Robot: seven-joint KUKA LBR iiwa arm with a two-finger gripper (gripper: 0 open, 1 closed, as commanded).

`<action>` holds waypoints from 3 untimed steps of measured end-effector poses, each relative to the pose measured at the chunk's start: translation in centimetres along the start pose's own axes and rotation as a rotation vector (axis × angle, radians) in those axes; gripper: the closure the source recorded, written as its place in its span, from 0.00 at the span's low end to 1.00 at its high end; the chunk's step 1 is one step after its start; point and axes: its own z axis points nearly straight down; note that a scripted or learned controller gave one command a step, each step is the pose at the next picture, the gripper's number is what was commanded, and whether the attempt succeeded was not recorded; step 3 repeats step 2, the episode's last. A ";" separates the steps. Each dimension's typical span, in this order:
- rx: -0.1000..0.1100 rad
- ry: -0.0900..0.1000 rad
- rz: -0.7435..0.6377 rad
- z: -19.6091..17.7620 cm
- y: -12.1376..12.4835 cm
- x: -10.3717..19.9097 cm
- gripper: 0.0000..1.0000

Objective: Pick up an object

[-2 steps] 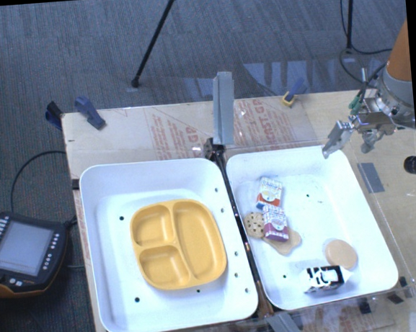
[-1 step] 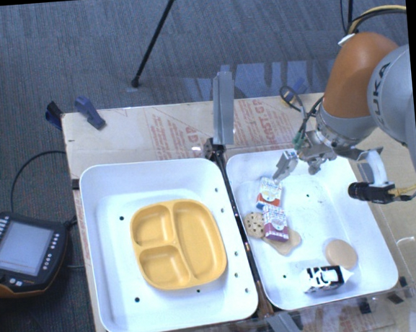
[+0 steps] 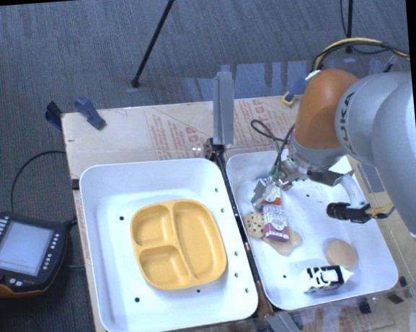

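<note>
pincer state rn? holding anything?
Pincer: cannot be told. It sits low in the right bin, right over the snack packet, near the cookie.

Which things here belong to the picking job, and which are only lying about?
For the job:
- metal two-finger gripper
- red-and-white snack packet
- round spotted cookie
- round tan disc
- black-and-white box
- right white bin

Lying about:
- yellow three-compartment plastic plate
- left white bin
- grey handheld control pendant

A single fixed camera looks down at a slant from above the bench (image 3: 147, 134), wide enough to take in both white bins (image 3: 96, 207), with surrounding floor beyond.
</note>
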 end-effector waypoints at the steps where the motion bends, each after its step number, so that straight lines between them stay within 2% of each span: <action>1: 0.004 0.003 0.005 -0.7 -0.1 -0.1 1.00; 2: -0.006 -0.002 0.229 -14.9 0.3 5.3 1.00; 3: -0.006 -0.002 0.229 -14.9 0.3 5.3 1.00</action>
